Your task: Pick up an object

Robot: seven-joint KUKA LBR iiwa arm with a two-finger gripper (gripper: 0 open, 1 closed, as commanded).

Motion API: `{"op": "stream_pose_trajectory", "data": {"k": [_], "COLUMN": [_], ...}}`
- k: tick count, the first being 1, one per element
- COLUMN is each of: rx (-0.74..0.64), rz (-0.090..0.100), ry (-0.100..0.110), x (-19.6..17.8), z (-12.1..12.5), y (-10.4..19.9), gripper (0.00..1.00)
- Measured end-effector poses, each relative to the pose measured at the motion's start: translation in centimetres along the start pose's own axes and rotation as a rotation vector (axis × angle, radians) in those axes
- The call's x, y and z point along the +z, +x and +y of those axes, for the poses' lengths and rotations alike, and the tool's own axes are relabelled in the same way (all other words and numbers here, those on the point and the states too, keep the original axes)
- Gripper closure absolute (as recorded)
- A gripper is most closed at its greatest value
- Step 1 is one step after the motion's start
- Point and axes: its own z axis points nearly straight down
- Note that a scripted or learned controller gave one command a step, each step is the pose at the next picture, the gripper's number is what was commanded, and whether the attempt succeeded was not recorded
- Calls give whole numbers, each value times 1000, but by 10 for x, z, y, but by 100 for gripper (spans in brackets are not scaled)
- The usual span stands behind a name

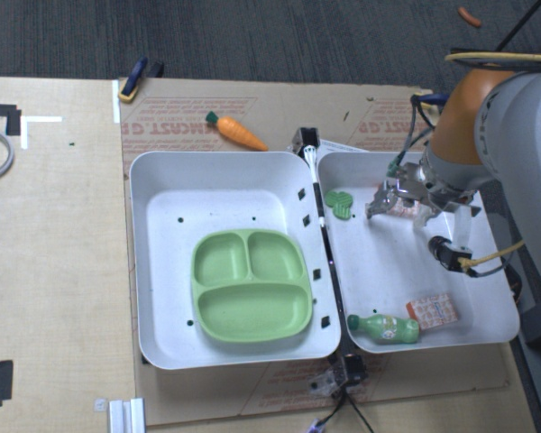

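We judge the pick not done: nothing hangs from the arm [487, 124], and its gripper [398, 201] sits low over the right bin [487, 318]; we cannot tell the state of its jaws. Lifting is all left. Count, big to small: two bins, the left bin [162, 197] with one green divided plate [251, 285]. Right bin has three candidates: one green bottle [386, 328] at the near wall, one red-print packet [432, 311] just beside it, one small green piece [341, 204] near the gripper. One toy carrot [237, 132] lies outside.
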Motion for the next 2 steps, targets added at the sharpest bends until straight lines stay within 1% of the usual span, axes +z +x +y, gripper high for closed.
{"op": "stream_pose_trajectory", "data": {"k": [1,2], "rx": [-86,-88], "rz": [2,0], "ry": [29,35], "x": [3,-6], "z": [46,45], "y": [-40,-40], "gripper": [0,100]}}
